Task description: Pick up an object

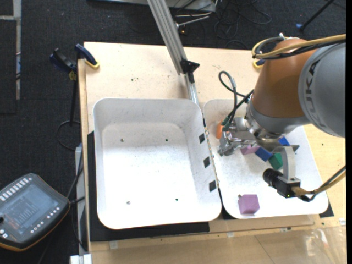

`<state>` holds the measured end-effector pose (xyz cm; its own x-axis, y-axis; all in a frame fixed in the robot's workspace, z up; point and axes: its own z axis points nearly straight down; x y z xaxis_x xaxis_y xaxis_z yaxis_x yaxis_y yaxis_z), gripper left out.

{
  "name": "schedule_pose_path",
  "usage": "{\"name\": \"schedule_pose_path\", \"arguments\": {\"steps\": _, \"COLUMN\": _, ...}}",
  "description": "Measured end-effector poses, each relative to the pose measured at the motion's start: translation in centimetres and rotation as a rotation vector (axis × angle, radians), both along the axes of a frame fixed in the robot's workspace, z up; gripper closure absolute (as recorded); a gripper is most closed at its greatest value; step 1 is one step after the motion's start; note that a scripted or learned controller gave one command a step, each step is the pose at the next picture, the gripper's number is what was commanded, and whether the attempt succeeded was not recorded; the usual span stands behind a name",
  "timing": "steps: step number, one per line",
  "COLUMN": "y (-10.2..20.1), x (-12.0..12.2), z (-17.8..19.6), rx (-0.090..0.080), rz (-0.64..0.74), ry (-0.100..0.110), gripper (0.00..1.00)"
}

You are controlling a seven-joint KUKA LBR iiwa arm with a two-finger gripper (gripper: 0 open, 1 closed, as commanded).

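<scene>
Low over the right bin (308,164), the gripper (226,145) hunts for a pick.
Whether it is open cannot be told; the purple block (248,203) lies apart, toward the bin's near edge.

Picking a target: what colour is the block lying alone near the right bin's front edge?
Purple. The block shows best in the camera view.

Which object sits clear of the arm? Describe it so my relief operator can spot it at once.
Start at the right-hand bin, the one the arm reaches into. Follow it to its near edge: a small purple block lies there on bare white floor. Unlike the coloured pieces bunched under the wrist, it sits alone.
</scene>
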<state>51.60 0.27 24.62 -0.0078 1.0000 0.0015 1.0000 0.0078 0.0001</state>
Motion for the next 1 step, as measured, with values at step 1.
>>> {"name": "schedule_pose_path", "arguments": {"steps": 1, "y": 4.82, "x": -0.02, "z": 0.48, "rx": 0.000, "rz": 0.001, "ry": 0.000, "gripper": 1.00}}
